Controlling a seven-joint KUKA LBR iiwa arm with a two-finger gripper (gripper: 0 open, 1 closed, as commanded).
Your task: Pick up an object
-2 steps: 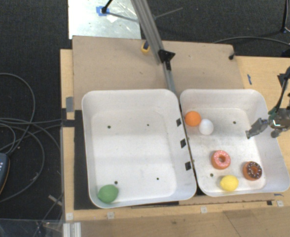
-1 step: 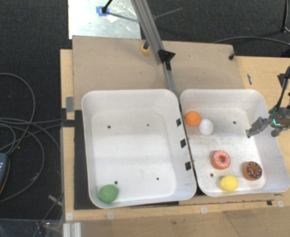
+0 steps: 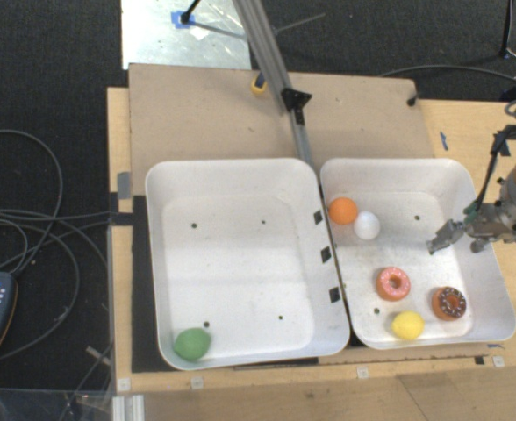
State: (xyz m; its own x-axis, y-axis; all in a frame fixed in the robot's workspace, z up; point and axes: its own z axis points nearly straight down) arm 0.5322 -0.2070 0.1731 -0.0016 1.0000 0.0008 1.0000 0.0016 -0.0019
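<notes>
Bench [image 3: 363, 112] — twin white bins [image 3: 240, 182]

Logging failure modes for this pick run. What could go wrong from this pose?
1. The tool hangs over bare floor of the right bin, with no object under it, so closing here would likely grab nothing.
2. The orange ball and white ball touch; going for one may knock the other away.
3. The chocolate donut lies near the bin wall, leaving little finger room.
</notes>
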